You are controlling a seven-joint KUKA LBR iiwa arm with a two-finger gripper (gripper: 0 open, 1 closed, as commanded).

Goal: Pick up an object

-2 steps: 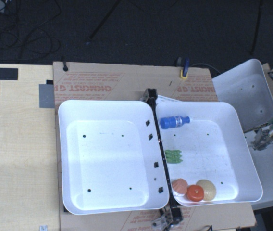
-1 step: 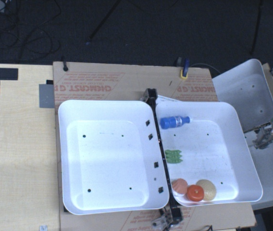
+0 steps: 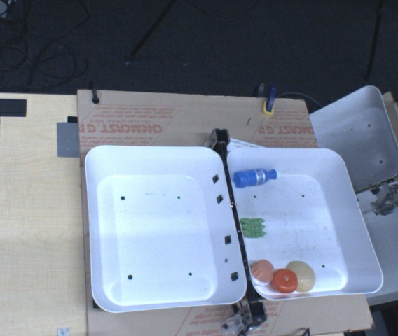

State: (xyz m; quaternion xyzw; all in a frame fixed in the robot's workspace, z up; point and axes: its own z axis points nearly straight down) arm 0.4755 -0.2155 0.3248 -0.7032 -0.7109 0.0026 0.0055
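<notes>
The right bin holds several small objects. A blue bottle lies on its side near the bin's far left corner. A small green piece rests against the left wall, about halfway down. In the near left corner three round things sit bunched together: a pinkish one, a red one and a tan one, which touch one another.
The left bin stands beside the right one, with a black divider strip between them. Both rest on cardboard. A grey metal plate rises at the far right. Light wooden bench top lies to the left.
</notes>
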